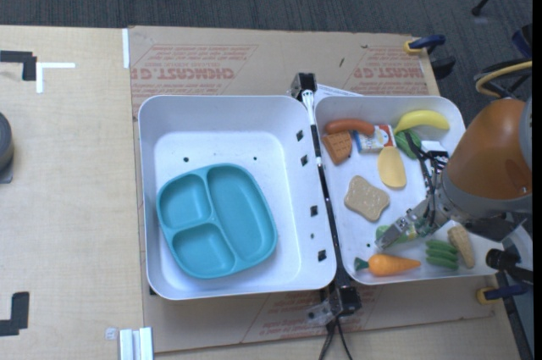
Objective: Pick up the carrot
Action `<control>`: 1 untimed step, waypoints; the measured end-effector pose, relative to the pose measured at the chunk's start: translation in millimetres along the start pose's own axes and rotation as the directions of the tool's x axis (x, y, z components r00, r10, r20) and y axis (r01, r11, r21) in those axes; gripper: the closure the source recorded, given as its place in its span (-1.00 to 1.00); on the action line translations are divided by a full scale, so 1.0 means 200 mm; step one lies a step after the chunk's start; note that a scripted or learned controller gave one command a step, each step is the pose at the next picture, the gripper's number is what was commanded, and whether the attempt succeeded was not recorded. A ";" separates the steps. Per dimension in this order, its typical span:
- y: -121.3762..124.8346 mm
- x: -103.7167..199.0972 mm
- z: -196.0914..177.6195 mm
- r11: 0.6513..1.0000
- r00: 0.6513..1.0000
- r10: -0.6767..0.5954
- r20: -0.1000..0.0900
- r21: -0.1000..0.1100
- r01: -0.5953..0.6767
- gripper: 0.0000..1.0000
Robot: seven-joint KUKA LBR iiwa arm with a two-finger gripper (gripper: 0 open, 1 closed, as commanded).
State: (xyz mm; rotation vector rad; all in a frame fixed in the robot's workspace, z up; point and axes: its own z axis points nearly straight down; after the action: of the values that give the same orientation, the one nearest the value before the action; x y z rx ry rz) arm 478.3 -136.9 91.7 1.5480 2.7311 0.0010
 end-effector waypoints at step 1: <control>0.21 -0.16 0.00 0.961 0.961 0.276 0.001 0.002 -0.276 -1.00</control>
State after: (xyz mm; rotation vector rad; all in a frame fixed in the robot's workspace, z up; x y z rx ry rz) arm 531.0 -142.4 91.3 1.9144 2.4890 -0.0011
